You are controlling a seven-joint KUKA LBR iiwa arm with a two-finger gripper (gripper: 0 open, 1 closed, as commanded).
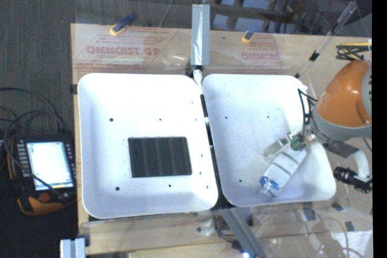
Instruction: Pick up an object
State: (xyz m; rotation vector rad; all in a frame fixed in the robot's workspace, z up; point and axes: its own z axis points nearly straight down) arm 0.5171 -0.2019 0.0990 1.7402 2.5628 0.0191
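Observation:
A clear plastic bottle point(280, 171) with a blue cap lies on its side in the right bin point(242, 106), near the bin's front right corner, with the cap end pointing to the front left. My gripper point(289, 144) hangs low just above the bottle's upper end, at the tip of the grey and orange arm point(343, 103) that comes in from the right. A dark ribbed rectangular pad point(159, 156) lies flat in the middle of the left bin point(121, 99).
The two bins meet at a dark ridge point(205, 124) in the middle. A handheld control pendant point(43, 165) with cables sits on the floor at the left. Clamps and a grey post stand behind the bins.

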